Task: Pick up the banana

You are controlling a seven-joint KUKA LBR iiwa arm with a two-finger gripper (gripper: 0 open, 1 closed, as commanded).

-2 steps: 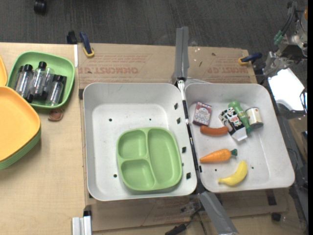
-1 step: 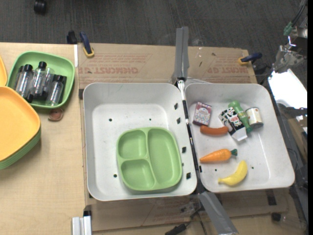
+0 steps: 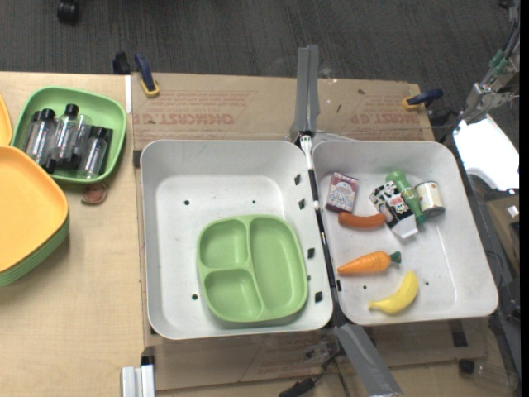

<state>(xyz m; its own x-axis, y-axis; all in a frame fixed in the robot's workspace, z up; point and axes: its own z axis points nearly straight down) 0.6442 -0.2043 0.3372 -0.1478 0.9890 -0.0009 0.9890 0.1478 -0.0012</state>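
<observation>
A yellow banana [image 3: 397, 294] lies in the right white bin [image 3: 471, 246], near its front wall and right of centre. It curves upward to the right, with its tip pointing toward the bin's middle. Nothing lies on it, and a small gap separates it from the carrot [image 3: 368, 263] just behind and to its left.
Further back in the right bin are a red pepper [image 3: 361, 219], a small purple box [image 3: 342, 193], a cow-print carton [image 3: 395, 203], a green bottle [image 3: 407, 190] and a can [image 3: 429, 198]. The left bin holds a green divided tray [image 3: 252, 267]. A green bowl of bottles [image 3: 70, 135] and orange plates [image 3: 25, 213] sit far left.
</observation>
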